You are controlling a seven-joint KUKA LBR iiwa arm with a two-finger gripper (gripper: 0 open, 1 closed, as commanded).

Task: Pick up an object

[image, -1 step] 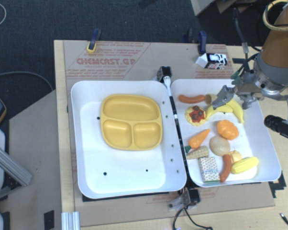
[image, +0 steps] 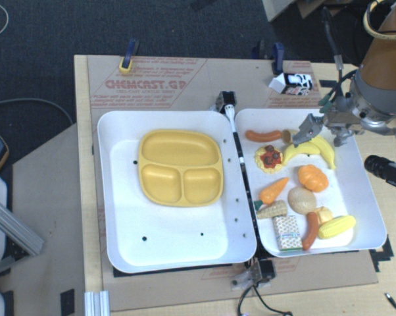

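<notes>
Right bin point(image: 372, 206): banana point(image: 314, 150) directly beneath end effector point(image: 323, 131); grip state unclear.

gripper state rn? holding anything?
Gripper: low over the right bin, just above the banana; open or shut cannot be told, nothing visibly held.

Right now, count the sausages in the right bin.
2. One sausage lies at the bin's far left corner; the other lies near the front, beside the corn. More may be hidden.

Even overhead light, soft shadows, mild glare on white bins point(image: 112, 196), slightly soft focus
</notes>
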